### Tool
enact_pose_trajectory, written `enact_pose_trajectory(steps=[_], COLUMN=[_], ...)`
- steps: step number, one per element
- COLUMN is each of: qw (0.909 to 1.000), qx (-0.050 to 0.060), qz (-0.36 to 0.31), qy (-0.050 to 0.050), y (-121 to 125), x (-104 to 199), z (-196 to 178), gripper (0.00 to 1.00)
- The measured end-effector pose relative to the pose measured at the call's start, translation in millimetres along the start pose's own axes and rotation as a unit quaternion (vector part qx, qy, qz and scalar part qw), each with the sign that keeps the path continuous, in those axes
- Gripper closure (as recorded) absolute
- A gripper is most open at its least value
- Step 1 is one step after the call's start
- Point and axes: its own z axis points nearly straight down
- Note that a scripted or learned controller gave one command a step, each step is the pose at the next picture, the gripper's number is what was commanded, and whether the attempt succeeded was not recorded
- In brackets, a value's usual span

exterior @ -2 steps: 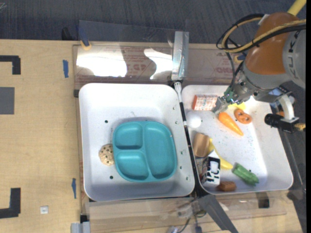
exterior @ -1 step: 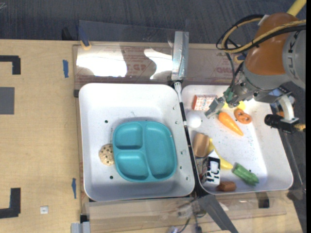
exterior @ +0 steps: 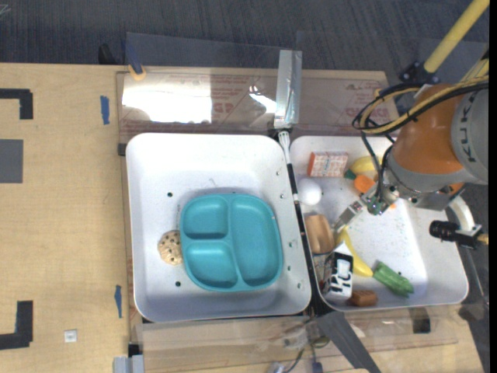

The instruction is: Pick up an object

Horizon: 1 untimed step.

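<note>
My gripper [exterior: 351, 211] hangs low over the middle of the right bin [exterior: 435, 264], below the orange-banded wrist. It is just right of a brown bread roll [exterior: 318, 231] and above a yellow banana [exterior: 351, 256]. A white egg-like ball [exterior: 311, 194] lies to its upper left. A small orange box [exterior: 328, 164], a yellow lemon [exterior: 362, 164] and an orange piece [exterior: 364, 183] sit at the bin's back. A black-and-white item [exterior: 338, 275], a green vegetable [exterior: 392, 279] and a brown sausage [exterior: 363, 298] lie near the front. I see nothing held.
The left bin [exterior: 147, 169] holds a teal divided plate [exterior: 231, 239] with a cookie [exterior: 169, 247] beside its left edge. A clear plastic sheet [exterior: 202, 92] and a metal bracket [exterior: 287, 88] stand behind the bins. Cables loop above the wrist.
</note>
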Motion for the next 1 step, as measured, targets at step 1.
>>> enact_pose_trajectory(steps=[1], qw=[1.0], qx=[-0.003], qz=[0.001], qy=[-0.002], y=[2.4], x=[-1.4], z=[-9.9], gripper=[1.0])
